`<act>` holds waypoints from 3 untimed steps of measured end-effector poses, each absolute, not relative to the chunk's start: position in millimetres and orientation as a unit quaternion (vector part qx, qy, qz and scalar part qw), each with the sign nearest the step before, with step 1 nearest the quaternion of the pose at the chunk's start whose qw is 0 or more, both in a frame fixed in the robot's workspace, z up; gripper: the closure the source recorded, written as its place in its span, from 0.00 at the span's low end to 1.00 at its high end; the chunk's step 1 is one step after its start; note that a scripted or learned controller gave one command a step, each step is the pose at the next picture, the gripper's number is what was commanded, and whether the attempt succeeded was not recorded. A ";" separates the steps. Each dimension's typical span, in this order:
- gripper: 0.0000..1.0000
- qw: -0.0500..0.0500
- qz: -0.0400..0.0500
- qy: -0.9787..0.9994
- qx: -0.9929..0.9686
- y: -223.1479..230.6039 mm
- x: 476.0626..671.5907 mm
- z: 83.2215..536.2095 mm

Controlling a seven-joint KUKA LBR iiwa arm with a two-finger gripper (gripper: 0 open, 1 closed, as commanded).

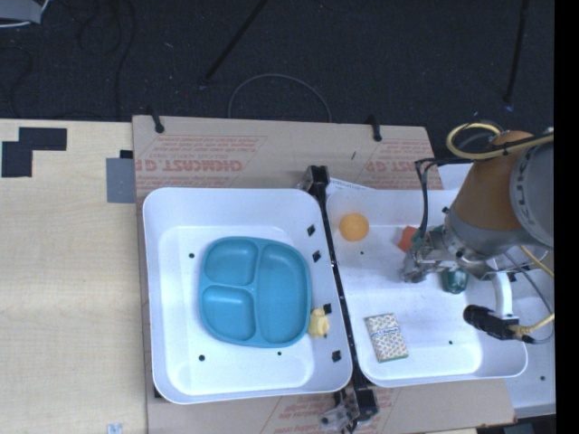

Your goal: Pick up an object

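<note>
My gripper (418, 269) is low over the right bin (434, 367), near its middle, reaching in from the right. A small red object (407, 238) lies just beyond the gripper, touching or almost touching it. Just right of the gripper, partly under the wrist, sits a small teal object (454, 281). An orange ball (354, 227) rests at the bin's far left. A small patterned box (386, 337) lies flat toward the front. I see nothing held in the gripper.
The left bin (172, 215) holds a blue divided plate (253, 289) and a small yellow object (318, 323) against its right wall. A black divider (331, 269) runs between the bins. Cardboard lies under both.
</note>
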State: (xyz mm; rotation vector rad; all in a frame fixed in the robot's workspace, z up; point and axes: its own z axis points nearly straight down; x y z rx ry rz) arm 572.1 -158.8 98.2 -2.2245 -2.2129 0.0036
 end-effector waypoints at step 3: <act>1.00 0.000 0.000 -0.707 -0.707 -171.9 587.4 221.6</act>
